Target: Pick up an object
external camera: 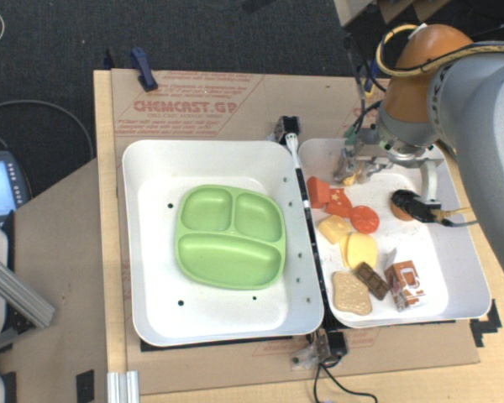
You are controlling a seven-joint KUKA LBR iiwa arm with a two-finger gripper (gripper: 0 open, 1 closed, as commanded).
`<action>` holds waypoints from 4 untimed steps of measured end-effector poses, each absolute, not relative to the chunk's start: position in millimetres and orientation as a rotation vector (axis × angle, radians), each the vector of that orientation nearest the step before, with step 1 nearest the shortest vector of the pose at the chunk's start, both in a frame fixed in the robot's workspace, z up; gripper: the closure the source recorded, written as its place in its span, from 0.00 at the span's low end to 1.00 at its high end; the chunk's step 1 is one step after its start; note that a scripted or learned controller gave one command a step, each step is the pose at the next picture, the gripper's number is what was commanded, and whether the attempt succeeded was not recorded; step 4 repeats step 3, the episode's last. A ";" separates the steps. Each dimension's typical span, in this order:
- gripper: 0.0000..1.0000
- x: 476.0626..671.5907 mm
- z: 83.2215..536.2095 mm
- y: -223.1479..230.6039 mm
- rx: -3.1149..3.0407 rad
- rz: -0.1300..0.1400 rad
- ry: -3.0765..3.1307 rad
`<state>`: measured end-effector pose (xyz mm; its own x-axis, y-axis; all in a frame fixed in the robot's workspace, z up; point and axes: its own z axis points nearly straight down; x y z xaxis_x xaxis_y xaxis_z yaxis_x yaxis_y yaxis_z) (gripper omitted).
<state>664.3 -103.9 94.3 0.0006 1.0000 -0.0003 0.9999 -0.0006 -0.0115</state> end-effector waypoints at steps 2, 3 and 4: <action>1.00 546.3 223.0 18.3 -2.212 -0.005 -2.228; 1.00 554.1 210.5 65.6 -2.214 -0.002 -2.226; 1.00 554.1 210.5 65.6 -2.214 -0.002 -2.226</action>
